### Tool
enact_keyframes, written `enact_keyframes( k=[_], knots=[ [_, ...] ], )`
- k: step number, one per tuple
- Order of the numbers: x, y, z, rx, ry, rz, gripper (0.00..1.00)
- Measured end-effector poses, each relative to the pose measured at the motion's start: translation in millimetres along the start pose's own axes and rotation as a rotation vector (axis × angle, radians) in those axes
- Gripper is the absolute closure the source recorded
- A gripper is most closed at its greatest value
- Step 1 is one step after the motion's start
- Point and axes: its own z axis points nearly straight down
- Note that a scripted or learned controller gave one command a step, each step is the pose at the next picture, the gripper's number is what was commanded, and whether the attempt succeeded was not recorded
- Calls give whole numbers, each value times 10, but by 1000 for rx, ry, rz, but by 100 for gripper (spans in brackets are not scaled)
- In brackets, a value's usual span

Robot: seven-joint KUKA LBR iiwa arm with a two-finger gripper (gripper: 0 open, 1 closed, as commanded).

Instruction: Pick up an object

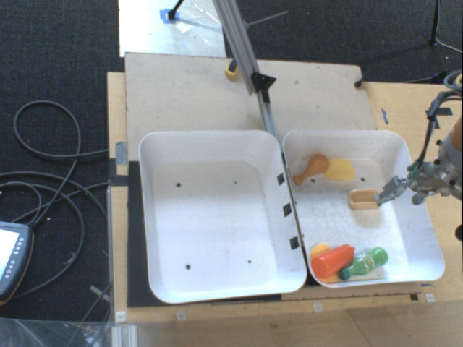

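Camera view, from above, slanted. Two white bins side by side. Left bin (210,215): bare floor with a few dark dots. Right bin (405,157): all the objects.

My gripper (387,191) comes in from the right, over the right bin's right side, pointing left. Whether it is open or closed, I cannot tell at this size; nothing visible in its grip.

Contents of the right bin, two groups:
- Upper middle: a brown drumstick (311,168) lying slantwise, touching a flat yellow piece (340,170) on its right.
- Near the right-middle: a tan block (363,198), lying flat on the floor, long side across.
- Bottom edge: an orange-red piece (333,257) over something yellow, and a green bottle (365,262) on its side, just beside it. These three are crowded against the near wall, probably slid there down the bin's slope.

Target, my judgement: the tan block. It lies just left of my tip and a little below it, touching or nearly so; I cannot tell which. It stands clear of the others, so it looks the easiest grab. The bottom cluster sits well apart from me, tight to the wall, awkward to get around.

A slanted metal pole (239,35) crosses above the bins' divider; it is well clear of me.
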Motion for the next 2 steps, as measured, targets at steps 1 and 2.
enact_keyframes(
  k=[1,2],
  knots=[
    [0,1,-1,0,0,2,0],
    [-83,-49,476,4,1,6,0]
  ],
)
